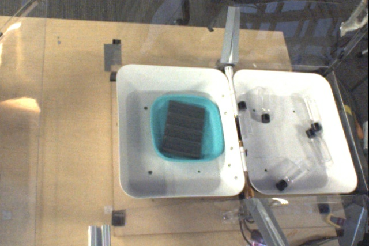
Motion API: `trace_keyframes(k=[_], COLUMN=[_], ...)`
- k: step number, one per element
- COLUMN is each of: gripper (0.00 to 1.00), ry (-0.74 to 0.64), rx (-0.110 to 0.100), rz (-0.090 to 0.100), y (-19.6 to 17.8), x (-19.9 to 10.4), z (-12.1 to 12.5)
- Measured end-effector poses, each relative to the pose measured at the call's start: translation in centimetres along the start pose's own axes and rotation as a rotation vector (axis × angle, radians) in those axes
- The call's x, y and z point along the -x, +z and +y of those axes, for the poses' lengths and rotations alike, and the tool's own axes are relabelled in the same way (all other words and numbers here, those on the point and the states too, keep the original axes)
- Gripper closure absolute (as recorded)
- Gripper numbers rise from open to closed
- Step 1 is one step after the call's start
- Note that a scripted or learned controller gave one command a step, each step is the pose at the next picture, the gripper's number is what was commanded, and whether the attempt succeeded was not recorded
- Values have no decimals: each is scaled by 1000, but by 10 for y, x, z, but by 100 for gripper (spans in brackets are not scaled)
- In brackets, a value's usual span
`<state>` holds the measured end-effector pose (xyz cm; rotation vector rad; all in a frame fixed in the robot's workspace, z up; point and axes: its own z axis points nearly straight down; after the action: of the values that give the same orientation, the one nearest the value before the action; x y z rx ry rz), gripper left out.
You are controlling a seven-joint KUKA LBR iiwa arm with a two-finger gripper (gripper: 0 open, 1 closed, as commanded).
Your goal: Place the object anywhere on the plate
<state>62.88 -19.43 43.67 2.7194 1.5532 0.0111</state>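
A dark ribbed block (184,129) is seen lying flat on the teal plate (217,131), which is set inside the left bin (131,124). Several clear vials (291,173) are scattered in the right bin (337,124).

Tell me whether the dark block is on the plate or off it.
On it: the dark ribbed block lies flat inside the teal plate, in the left bin.

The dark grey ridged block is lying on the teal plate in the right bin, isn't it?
Not quite. The dark grey ridged block does lie on the teal plate, but the camera view shows that plate in the left bin, not the right one. The right bin holds small clear tubes with black caps.
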Motion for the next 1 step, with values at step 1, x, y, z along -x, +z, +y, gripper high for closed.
trace_keyframes(k=[1], gripper=[0], ry=[103], rx=[2], rz=[0], y=[0], x=[-17], z=[34])
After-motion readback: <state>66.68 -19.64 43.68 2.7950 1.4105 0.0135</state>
